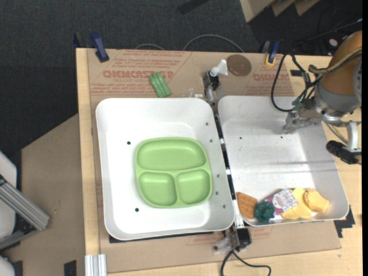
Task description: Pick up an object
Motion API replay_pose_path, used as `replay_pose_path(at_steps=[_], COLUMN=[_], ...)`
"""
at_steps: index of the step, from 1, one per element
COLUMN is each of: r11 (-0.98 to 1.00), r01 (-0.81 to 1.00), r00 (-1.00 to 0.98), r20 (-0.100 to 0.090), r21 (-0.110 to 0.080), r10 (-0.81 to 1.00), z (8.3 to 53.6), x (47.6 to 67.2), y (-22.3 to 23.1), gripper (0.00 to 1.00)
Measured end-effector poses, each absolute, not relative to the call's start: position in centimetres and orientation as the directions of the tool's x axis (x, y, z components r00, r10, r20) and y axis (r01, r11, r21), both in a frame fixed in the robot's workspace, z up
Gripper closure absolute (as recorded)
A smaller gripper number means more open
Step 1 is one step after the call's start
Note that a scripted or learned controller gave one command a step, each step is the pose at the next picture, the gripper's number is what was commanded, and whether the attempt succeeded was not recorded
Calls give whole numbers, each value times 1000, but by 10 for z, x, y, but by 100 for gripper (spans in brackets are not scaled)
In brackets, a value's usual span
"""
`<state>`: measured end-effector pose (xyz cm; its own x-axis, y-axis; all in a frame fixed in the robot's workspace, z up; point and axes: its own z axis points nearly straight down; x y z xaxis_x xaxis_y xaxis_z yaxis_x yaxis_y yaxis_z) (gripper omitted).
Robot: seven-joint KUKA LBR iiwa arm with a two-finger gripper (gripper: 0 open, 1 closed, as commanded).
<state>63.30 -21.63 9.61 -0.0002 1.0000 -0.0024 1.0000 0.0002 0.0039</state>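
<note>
Several small items lie in a row along the near edge of the right bin (270,148): a tan waffle piece (246,204), a dark green broccoli piece (264,211), a pink and white packet (284,199) and yellow food pieces (307,204). My gripper (291,122) hangs over the bin's far right corner, well away from these items. The grey arm with its orange band (345,62) comes in from the right above it.
The left bin (115,154) holds a green divided plate (172,172). Behind the bins, a green object (160,85), a brown disc (238,65) and a small white bottle (217,71) sit on the cardboard. Black cables hang beside the arm.
</note>
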Motion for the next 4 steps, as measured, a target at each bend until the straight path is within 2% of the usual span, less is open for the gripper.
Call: replay_pose_path(at_steps=[2,3,4], r11=[0,-3,0], r01=[1000,1000,1000], r00=[0,3,0], r20=[-6,0,0], r21=[10,-3,-1], r10=[1000,1000,1000], z=[117,150,148], x=[634,570,573], y=[-217,-225,-224], gripper=[100,100,0])
